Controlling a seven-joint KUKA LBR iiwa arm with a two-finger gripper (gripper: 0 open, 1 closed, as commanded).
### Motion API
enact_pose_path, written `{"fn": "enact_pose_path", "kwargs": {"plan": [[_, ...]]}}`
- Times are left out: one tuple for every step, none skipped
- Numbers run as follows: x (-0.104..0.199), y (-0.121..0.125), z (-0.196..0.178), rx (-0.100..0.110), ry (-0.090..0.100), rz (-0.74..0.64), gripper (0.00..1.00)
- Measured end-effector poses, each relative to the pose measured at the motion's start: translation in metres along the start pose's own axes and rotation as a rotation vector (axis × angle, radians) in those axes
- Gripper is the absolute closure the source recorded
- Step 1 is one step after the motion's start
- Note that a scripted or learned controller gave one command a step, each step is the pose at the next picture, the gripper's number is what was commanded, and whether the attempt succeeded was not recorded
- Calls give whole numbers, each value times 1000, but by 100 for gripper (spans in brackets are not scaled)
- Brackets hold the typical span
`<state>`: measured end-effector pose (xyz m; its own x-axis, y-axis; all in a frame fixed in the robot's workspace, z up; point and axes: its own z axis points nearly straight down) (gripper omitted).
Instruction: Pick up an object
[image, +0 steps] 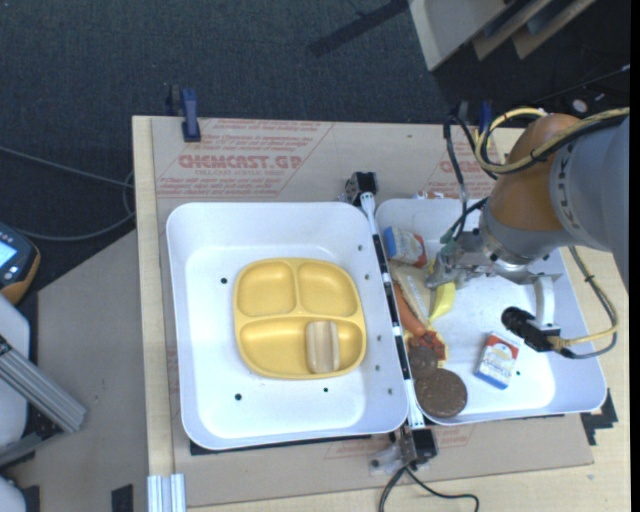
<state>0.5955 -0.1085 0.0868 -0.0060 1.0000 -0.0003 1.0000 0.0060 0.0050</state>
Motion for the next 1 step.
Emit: {"fn": "enact_pose_path", "kwargs": {"plan": [[76, 50, -106, -11, 2, -4, 100]]}}
